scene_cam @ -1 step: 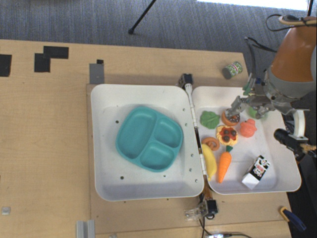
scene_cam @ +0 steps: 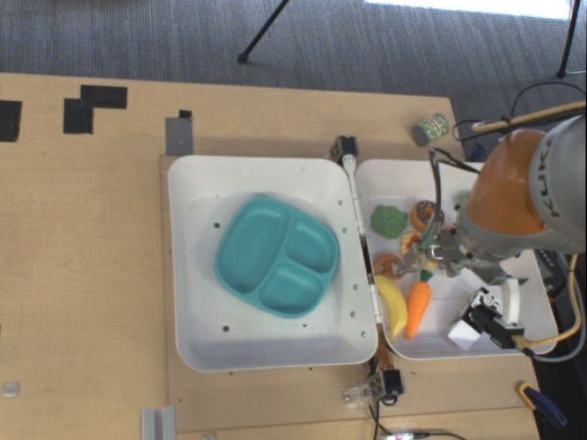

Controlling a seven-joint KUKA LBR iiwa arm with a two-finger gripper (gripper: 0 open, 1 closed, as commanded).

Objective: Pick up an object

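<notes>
We see the grey arm [scene_cam: 537,195] with its orange band reaching in from the right edge of the frame over the right bin [scene_cam: 541,333], its tool [scene_cam: 429,250] hanging low near that bin's left side; whether the tool is open or closed, and whether it has hold of anything, we cannot tell. Just below the tool lies an orange carrot [scene_cam: 417,308], with a yellow banana [scene_cam: 393,305] beside it to the left along the bin's wall. Up and to the left of the tool sits a green leafy toy [scene_cam: 389,220]. Lower right in this bin we see a small white block [scene_cam: 464,334]. In the left bin [scene_cam: 197,337], at the frame's centre, rests a teal divided plate [scene_cam: 277,256]. Both bins stand on the wooden table [scene_cam: 83,273].
</notes>
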